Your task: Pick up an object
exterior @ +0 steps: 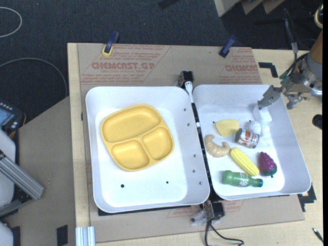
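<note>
The small yellow plastic corn cob [244, 161] was the object I judged easiest to take; it lay aslant in the right-hand shallow white bin [294, 137], between the tan plastic croissant [217, 147] and the purple bunch of toy grapes [266, 163], just above the green plastic bottle [241, 179] lying on its side. It looked light, stiff and a little slick, a hollow toy, so I reckoned it should be pinched across its narrow middle, square to its length, where it would not roll out. The small tin can with the red label [248, 138] and the pale yellow wedge of toy cheese [227, 127] lay nearer the bin's middle, the can close beside the wedge. My hand [270, 99] hung over the far right corner of that bin, well apart from the corn; whether it was spread or pressed together I could not tell, and nothing showed between its tips. The left-hand shallow white bin [102, 188] held a yellow plastic tray with three compartments [136, 137], nothing in any of them. Both bins sat on the cardboard-covered counter [169, 65].
</note>
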You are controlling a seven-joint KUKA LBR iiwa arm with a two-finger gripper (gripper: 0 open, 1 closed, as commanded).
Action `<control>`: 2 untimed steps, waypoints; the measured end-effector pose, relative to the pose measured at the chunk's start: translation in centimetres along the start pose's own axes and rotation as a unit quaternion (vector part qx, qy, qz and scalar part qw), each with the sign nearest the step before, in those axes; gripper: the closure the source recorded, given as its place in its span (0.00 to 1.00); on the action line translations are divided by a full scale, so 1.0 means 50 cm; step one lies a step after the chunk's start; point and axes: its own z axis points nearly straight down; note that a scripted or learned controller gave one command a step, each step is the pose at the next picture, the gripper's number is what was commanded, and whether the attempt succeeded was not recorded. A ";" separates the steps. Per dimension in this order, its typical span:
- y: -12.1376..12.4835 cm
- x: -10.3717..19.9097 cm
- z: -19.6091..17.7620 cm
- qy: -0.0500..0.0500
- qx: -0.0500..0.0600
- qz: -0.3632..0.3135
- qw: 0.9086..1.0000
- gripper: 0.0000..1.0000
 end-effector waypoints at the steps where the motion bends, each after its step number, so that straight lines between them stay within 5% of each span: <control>1: -0.099 0.171 0.282 0.003 0.005 -0.002 1.000 0.00; 2: -0.091 0.160 0.246 -0.001 -0.002 0.000 1.000 1.00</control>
